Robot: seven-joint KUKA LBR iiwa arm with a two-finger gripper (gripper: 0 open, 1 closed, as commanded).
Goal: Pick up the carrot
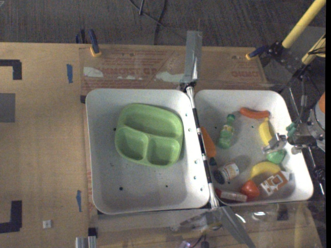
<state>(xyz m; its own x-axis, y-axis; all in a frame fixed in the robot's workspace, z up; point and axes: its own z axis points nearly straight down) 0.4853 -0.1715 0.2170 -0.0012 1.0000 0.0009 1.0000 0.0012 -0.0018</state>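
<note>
The carrot is a tapered orange piece lying lengthwise against the left wall of the right bin. My gripper hangs low over the right side of that bin, just above a small green object and beside a yellow banana. It is well to the right of the carrot and not touching it. The arm comes in from the right edge.
The right bin also holds a green bottle, an orange sausage-like piece, a can, a second yellow piece, a juice carton, a red tomato and a red-white tube. A green divided plate lies in the left bin.
</note>
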